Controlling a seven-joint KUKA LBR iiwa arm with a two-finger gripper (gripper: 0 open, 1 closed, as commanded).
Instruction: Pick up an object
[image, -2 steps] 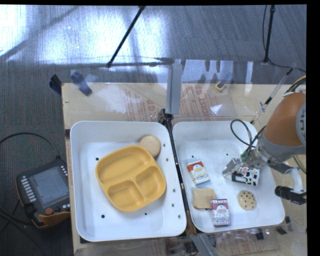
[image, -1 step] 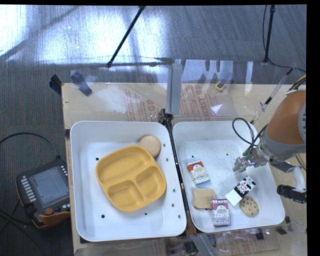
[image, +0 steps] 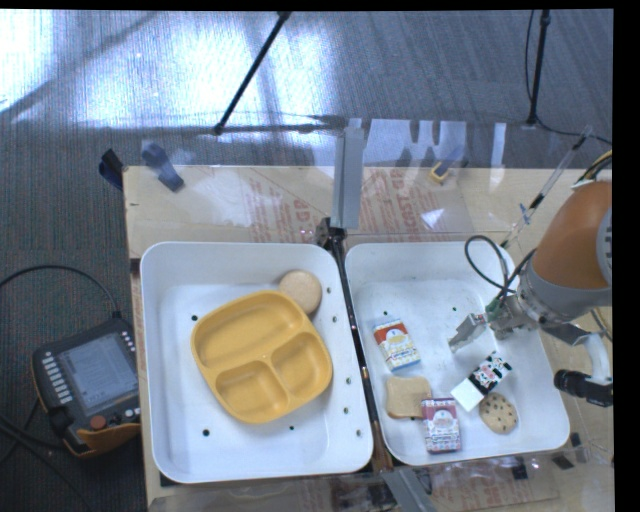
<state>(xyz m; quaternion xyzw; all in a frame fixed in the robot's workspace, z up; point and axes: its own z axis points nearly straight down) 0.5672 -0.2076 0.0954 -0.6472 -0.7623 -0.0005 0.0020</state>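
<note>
Fingers (image: 478, 335) seemingly spread apart, gripping nothing, above the black-and-white carton (image: 483, 380).

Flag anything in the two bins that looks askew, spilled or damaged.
Nothing is spilled or broken. The round cookie leans on the yellow divided plate's rim in the left bin; the small cartons in the right bin lie at mixed angles.

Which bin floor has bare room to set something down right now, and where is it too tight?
Right bin: its far half is bare, from the rim down to the small carton. Near half is crowded: toast, red packet, cookie, black-and-white carton, with the gripper just above. Left bin: the yellow tray and round biscuit leave border strips, widest along its left.
</note>
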